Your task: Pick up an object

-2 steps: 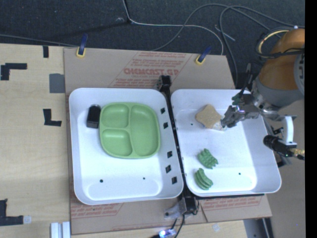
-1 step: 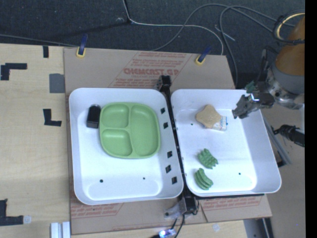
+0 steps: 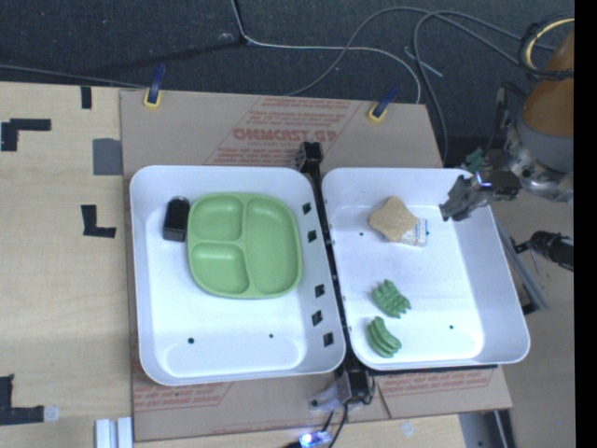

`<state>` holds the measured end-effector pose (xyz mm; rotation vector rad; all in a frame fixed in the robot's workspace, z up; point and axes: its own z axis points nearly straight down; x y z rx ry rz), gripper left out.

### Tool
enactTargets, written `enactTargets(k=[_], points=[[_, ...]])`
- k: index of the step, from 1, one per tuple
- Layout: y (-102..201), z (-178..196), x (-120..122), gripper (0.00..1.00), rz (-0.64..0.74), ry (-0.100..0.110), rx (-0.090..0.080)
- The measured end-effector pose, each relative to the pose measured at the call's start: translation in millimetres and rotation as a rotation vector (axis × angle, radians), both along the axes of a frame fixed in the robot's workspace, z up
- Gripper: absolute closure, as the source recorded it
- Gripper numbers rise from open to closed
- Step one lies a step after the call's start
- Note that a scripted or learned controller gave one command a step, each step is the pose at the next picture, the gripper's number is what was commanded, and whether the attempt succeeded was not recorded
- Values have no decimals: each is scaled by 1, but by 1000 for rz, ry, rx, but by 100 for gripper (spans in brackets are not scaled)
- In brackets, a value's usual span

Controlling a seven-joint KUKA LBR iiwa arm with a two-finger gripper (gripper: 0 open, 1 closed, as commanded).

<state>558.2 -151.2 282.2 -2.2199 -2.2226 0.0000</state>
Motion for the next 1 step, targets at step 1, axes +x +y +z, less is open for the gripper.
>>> enactTargets(k=[1], points=[[52, -19, 9, 100, 4, 2, 0]])
